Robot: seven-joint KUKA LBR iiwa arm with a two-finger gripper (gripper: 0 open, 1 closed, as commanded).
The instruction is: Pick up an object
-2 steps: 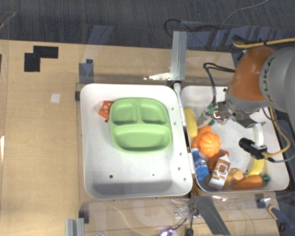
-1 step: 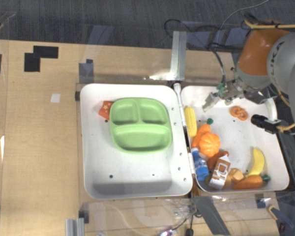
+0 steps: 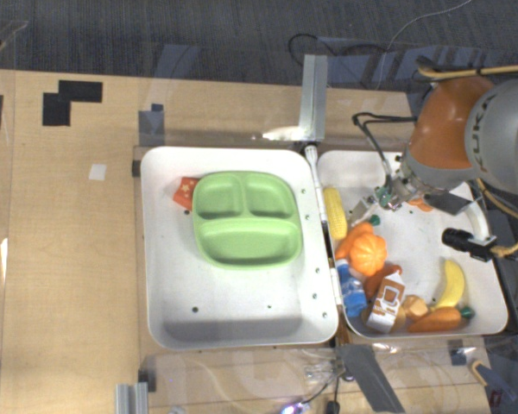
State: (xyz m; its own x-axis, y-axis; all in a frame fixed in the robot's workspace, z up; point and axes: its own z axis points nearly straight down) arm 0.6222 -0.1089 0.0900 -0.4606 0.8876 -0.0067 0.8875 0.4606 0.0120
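Left bin (image 3: 160, 257): a green divided plate (image 3: 245, 217) fills the upper centre, with a red item (image 3: 185, 193) tucked at its left edge; open white floor lies along the front and left wall. Right bin (image 3: 350, 169): corn (image 3: 334, 212) along the left wall, an orange pumpkin (image 3: 363, 251), a blue bottle (image 3: 352, 289), a carton (image 3: 388, 299), a carrot (image 3: 433, 320) and a banana (image 3: 451, 283) crowd the front. Bare floor lies between pumpkin and banana. The arm (image 3: 466, 136) overhangs the upper right.
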